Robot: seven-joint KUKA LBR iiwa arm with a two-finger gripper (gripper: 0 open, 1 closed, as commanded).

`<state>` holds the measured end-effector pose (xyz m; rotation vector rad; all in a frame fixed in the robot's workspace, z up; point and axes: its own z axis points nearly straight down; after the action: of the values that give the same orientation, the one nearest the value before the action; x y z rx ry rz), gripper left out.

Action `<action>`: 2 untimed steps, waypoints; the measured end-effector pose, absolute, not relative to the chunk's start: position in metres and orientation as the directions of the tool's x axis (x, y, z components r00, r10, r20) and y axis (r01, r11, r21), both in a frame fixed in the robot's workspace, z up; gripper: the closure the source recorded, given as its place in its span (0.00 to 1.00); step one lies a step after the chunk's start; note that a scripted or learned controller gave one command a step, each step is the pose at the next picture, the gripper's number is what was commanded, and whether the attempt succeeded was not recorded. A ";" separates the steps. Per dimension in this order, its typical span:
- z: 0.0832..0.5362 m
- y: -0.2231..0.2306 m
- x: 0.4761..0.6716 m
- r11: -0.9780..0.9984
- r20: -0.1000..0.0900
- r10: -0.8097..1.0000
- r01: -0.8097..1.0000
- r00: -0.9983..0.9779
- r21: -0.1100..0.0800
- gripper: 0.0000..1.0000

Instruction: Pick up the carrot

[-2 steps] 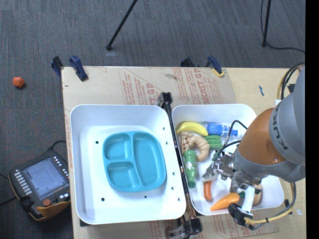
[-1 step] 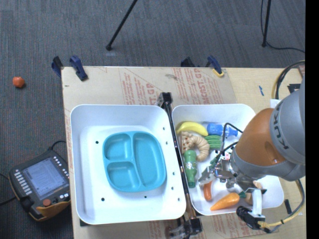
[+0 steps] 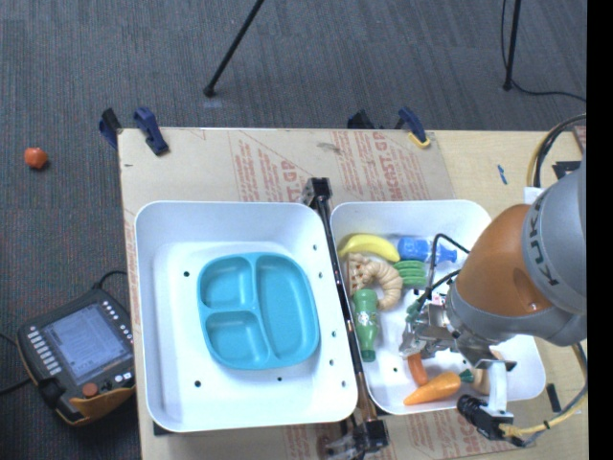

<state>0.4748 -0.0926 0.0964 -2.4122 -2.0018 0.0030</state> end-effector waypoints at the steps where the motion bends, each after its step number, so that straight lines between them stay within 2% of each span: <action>1: 0.087 -0.097 0.475 -0.559 0.000 0.829 0.829 0.559 -0.004 1.00; 2: 0.087 -0.097 0.475 -0.559 0.000 0.829 0.829 0.559 -0.004 0.00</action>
<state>0.4748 -0.0974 0.0869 -2.7701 -1.4743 0.0034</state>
